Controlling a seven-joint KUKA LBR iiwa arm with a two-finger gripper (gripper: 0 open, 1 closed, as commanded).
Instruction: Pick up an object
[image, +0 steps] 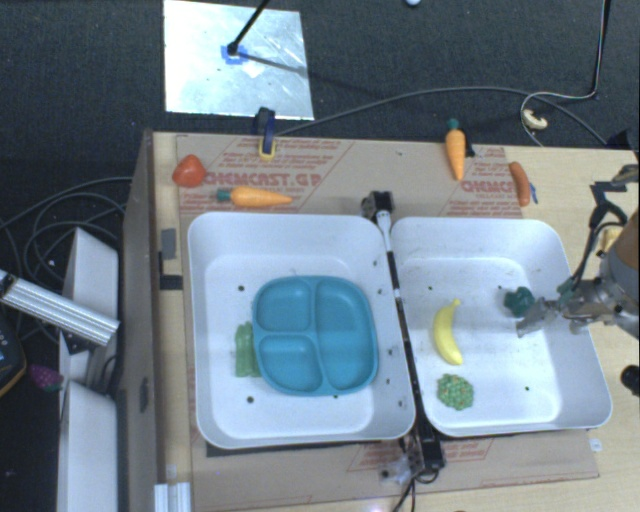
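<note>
The right bin (560, 405) holds a yellow banana (447, 333) near its left side and a round green bumpy piece (456, 391) just below the banana. A small dark teal object (518, 298) lies toward the bin's right. My gripper (540, 314) reaches in from the right edge, low over the bin floor. Its tip sits just right of and slightly below the teal object, close to it; whether they touch is unclear.
The left bin (215, 300) holds a blue divided plate (315, 335) with a green piece (245, 350) against its left edge. On the bench behind the bins lie two carrots (255, 197) (456, 152), a red tomato (189, 171) and an orange piece (520, 183).
</note>
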